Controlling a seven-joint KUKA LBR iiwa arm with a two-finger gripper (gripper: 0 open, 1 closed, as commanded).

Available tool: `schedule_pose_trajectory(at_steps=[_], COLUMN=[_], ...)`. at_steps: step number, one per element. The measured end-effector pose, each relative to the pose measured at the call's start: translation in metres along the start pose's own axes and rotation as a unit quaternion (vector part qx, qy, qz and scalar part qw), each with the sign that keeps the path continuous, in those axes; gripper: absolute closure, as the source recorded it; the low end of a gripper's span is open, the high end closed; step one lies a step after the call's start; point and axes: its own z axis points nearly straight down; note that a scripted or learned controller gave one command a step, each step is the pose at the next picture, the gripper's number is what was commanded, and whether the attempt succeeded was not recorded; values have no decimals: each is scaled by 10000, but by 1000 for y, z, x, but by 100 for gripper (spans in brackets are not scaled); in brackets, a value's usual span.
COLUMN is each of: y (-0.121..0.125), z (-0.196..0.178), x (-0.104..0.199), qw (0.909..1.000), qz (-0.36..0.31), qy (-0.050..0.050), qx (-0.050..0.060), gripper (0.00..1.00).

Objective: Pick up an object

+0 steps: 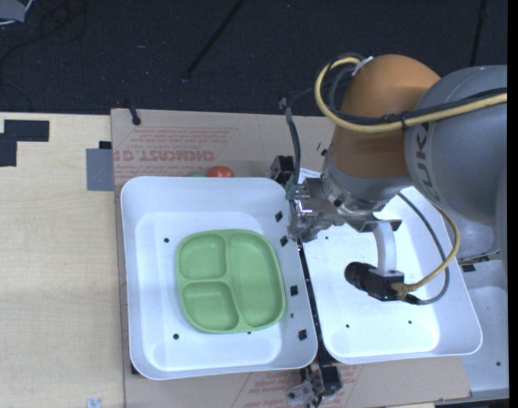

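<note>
- A green divided plate (230, 280) lies flat in the left bin (148, 228).
- The arm (412, 134) hangs over the right bin (429, 330).
- The end effector (303, 219) sits by the bins' shared edge.

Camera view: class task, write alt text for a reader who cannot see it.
A grey-and-orange robot arm reaches over the right white bin. The left bin holds a green divided plate; a small orange-red object lies behind it.
</note>
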Motion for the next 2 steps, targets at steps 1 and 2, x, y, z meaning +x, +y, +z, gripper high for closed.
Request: schedule_pose_trajectory(at_steps=[1,2], y=[4,5], z=[32,30], x=[43,41], qw=[10000,10000], qz=[0,14], qy=[-2,-8], qx=[8,-5], gripper=[100,0])
